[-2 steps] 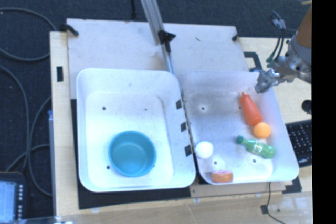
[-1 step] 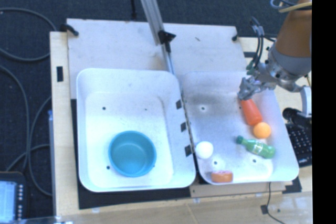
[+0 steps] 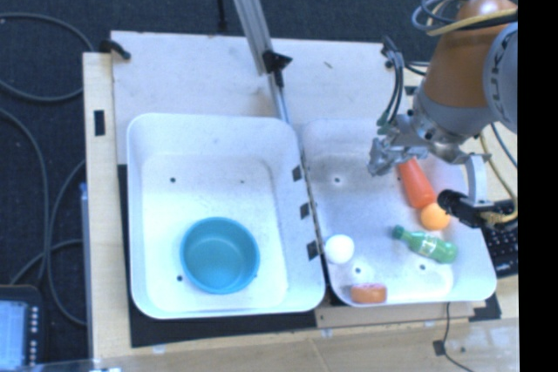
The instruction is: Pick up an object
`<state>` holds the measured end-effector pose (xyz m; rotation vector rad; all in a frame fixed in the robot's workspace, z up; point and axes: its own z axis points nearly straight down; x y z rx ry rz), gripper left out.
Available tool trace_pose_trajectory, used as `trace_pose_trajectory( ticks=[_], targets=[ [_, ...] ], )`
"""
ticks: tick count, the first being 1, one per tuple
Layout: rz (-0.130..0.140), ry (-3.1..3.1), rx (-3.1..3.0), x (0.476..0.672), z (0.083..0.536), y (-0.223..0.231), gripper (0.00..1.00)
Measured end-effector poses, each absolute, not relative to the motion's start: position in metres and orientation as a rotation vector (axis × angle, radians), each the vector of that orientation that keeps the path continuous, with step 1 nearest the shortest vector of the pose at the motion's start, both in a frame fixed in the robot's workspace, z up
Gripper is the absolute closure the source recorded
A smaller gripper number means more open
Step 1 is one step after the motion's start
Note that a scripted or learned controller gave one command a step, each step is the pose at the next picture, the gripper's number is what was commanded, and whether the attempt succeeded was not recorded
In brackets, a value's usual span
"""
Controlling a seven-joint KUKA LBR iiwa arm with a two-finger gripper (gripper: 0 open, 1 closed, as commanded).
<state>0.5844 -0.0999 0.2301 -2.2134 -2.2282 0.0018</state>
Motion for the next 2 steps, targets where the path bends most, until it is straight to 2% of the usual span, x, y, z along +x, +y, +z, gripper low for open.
trace_pose_trajectory(
  ticks=[1, 2],
  targets=[
    [0.0, -2.228, -2.211, 0.564, 0.231, -0.053, 1.0],
    [0.002, -2.227, -2.207, 0.559, 0.227, -0.007, 1.0]
  ],
)
